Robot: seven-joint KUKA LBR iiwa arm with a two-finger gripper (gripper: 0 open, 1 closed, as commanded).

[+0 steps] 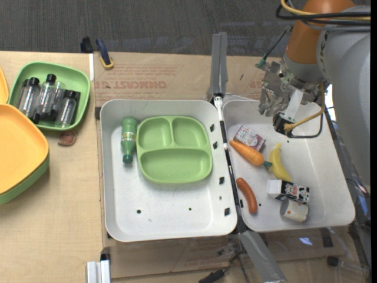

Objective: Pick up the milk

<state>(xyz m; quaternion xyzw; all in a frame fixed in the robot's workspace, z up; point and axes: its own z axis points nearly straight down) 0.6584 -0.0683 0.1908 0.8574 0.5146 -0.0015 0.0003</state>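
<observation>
The milk (pixel 290 191) is a small white carton with black cow patches, lying on its side in the front part of the right bin (pixel 333 175). My gripper (pixel 272 112) hangs over the back of that same bin, well behind the milk and a bit to its left. Nothing shows between its fingers.
In the right bin also lie a carrot (pixel 247 152), a banana (pixel 279 164), a sausage (pixel 248 195), a small pink box (pixel 249 138) and a beige item (pixel 296 211). The left bin (pixel 118 205) holds a green divided plate (pixel 174 148) and a green bottle (pixel 128 138).
</observation>
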